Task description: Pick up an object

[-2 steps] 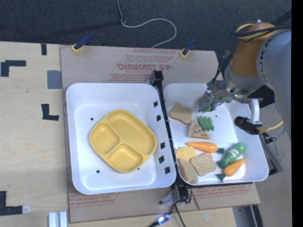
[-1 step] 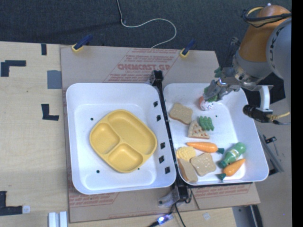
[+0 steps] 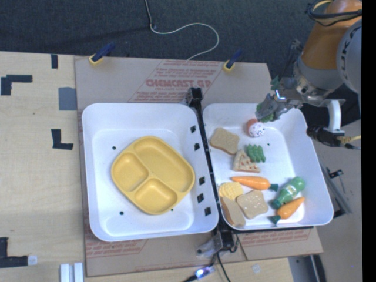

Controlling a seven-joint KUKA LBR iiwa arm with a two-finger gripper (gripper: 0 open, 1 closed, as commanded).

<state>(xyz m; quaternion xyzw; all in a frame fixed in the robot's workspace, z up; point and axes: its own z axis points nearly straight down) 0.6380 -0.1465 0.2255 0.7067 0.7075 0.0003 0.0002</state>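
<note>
The end effector (image 3: 267,113), finger state indeterminable, is positioned over the far edge of the right bin (image 3: 311,157), just beside the ball (image 3: 255,128), with bread (image 3: 224,140), carrots (image 3: 251,183) and bottle (image 3: 287,191) nearby, tray (image 3: 153,174) in the left bin (image 3: 97,157).
</note>
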